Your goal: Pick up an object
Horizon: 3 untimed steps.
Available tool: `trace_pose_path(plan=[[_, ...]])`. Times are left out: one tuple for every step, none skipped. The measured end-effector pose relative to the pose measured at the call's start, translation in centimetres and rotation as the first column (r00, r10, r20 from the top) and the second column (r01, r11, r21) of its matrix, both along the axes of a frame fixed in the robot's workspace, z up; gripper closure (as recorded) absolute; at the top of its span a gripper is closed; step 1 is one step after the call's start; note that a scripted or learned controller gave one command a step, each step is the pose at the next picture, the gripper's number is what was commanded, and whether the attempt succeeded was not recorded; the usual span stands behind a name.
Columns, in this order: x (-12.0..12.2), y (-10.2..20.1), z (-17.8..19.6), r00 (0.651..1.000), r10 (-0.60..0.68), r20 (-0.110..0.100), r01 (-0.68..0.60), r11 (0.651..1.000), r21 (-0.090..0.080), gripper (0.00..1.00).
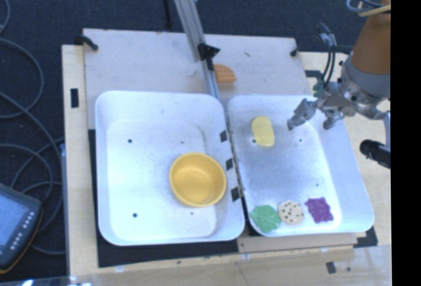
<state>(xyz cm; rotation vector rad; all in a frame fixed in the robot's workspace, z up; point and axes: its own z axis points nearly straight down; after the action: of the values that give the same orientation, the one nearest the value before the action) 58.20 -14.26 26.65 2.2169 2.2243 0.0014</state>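
Note:
In the right bin [342,166], a yellow oblong piece [263,131] lies near the back left. A green round piece [265,217], a speckled cookie [290,212] and a purple piece [320,209] sit in a row along the front edge. A yellow bowl [197,179] stands upright in the left bin [131,146]. My gripper [314,116] hovers over the back of the right bin, to the right of the yellow oblong piece and apart from it. Its fingers [298,115] are spread open with nothing between them.
A slanted metal pole [187,8] runs from the top of the view down to the divide between the bins. An orange object [224,74] lies on the bench behind the bins. Cables and a tablet [16,225] lie on the floor at the left.

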Motion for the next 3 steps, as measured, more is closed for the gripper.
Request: trace_pose_path(plan=[[0.0, 0.0, 0.0, 1.0, -0.001, 0.0, 0.001, 1.0, 0.0, 0.0], [0.2, 0.4, -6.2, 1.0, -0.005, -0.006, 0.005, 1.0, -0.001, 0.0], [0.6, 0.5, -10.5, 1.0, -0.007, -0.005, 0.007, 1.0, -0.002, 0.0]])
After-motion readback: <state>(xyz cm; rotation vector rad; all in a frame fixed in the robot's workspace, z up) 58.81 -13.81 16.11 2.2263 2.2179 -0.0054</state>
